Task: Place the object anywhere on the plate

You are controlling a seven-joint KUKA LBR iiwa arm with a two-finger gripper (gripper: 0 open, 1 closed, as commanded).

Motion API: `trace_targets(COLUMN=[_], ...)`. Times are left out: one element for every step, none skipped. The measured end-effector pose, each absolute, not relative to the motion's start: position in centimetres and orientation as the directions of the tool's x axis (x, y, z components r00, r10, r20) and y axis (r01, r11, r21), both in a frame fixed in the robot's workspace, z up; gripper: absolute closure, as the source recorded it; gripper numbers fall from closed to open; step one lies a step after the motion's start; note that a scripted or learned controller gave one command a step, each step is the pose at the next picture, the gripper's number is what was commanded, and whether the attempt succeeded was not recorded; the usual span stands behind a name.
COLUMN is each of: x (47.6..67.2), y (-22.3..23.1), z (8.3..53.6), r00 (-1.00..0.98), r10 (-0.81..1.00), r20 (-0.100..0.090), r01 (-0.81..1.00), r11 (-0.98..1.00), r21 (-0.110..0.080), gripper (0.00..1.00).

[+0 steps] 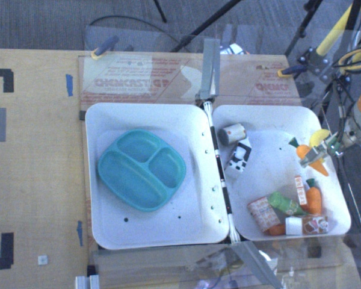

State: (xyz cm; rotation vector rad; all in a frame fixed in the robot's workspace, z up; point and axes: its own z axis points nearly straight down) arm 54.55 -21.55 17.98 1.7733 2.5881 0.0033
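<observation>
Teal plate in left bin; toys fill right bin.

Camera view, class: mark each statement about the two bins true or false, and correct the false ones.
1. The plate lies in the left bin. True.
2. The plate is red. False: it is teal.
3. The plate has three compartments. True.
4. A carrot lies on the plate. False: it lies in the right bin.
5. A black-and-white object sits near the right bin's left wall. True.
</observation>
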Motion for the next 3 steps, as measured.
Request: trace_targets(x=[55.8, 57.1, 54.8], y=[-15.7, -9.8, -3.0], z=[16.3, 14.2, 18.5], r00=[-0.452, -0.56, -0.773], r10=[0.892, 0.829, 0.635], r20=[0.0, 0.001, 0.0], r01=[0.892, 0.829, 0.635], r11=[0.452, 0.56, 0.773], r21=[0.001, 0.0, 0.001], gripper=[1.0, 1.0, 1.0])
